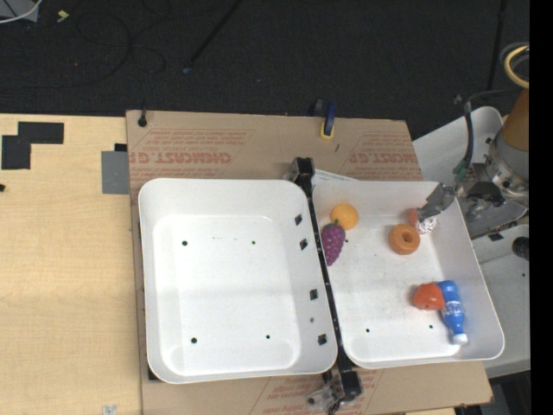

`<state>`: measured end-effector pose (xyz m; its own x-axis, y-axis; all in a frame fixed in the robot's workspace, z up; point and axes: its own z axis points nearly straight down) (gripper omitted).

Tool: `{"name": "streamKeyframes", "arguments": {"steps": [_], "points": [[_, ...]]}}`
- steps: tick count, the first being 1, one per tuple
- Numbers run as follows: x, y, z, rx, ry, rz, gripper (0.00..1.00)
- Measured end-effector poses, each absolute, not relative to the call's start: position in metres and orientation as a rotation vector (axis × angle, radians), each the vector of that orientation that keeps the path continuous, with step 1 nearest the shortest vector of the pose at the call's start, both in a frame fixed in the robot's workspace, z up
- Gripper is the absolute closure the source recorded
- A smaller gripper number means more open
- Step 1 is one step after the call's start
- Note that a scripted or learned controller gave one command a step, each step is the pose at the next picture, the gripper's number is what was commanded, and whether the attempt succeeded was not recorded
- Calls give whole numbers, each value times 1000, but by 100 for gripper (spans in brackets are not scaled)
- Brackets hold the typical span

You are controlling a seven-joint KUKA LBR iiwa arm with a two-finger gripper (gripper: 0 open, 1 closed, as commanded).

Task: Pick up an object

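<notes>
Nearest, blue bottle (451, 311) looks light, slippery; grip across its body. Gripper (429, 220) hovers by orange ring (403, 239); jaws' state probably unreadable.

Even, bright overhead light — the white bins (164, 206) glare slightly; soft shadows, mild blur, dark floor (259, 41) behind.

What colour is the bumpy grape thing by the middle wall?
Purple, the bumpy toy grape bunch, in the camera view.

A robotics lab: taped cardboard base (259, 145), loose floor cables (112, 33), white bins (225, 366).
</notes>
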<state>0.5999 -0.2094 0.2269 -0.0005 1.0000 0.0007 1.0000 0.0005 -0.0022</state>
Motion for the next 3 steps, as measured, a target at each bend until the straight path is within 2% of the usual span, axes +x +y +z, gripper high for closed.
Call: {"name": "streamKeyframes", "arguments": {"steps": [1,2,3], "points": [[643,-201,116,-2230,-2231,-6,0],[624,-213,88,-2219,-2221,4,0],[582,-177,87,-2218,-2214,4,0]]}}
